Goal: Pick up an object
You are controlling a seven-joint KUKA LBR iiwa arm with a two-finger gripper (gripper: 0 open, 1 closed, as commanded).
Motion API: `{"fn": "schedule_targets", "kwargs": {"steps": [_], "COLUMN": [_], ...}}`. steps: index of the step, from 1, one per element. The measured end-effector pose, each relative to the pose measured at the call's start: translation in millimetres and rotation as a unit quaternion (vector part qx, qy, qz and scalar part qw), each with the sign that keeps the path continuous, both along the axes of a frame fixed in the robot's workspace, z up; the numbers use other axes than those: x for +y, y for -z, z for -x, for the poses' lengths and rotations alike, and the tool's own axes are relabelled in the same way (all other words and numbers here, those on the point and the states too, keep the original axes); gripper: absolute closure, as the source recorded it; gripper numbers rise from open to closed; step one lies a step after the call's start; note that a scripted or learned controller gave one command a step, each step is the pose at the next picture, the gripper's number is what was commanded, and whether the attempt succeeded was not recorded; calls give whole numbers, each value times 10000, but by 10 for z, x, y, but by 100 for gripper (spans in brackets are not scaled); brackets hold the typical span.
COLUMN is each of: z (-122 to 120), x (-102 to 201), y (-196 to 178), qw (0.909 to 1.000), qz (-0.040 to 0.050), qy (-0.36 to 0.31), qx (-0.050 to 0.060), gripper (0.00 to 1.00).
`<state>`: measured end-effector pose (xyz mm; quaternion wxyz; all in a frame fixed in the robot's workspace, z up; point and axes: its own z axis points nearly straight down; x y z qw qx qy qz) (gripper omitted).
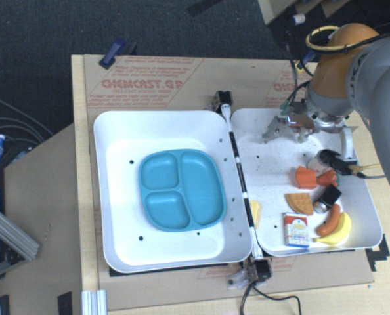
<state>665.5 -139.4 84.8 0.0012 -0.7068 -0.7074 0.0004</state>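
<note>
Two shallow white bins sit side by side on a bench; the left bin [116, 176] holds a blue divided plate [180, 189]; the right bin [274, 149] holds the pickable toys, clustered at the lower right of the frame: an orange block [306, 177], a waffle piece [300, 203], a small carton [296, 231], a sausage [330, 220] and a banana [339, 232].

The likeliest failure is a closing on nothing, since the gripper [285, 127] hangs over bare floor in the bin's upper part, well apart from that cluster; crowded toys could also be nudged aside.

The arm enters from the upper right, its orange band [333, 71] above the wrist; the fingers [271, 131] appear spread, pinching nothing.
</note>
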Motion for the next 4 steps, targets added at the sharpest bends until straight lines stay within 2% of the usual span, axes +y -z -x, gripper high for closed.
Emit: {"fn": "schedule_targets", "kwargs": {"steps": [1, 2, 4], "z": [-11, -12, -12], "x": [-120, -73, -300], "y": [-1, -3, -2], "qw": [10000, 10000, 10000], "qz": [8, 6, 10], "qy": [8, 1, 6], "qx": [-16, -11, -19], "gripper": [0, 0, 0]}}
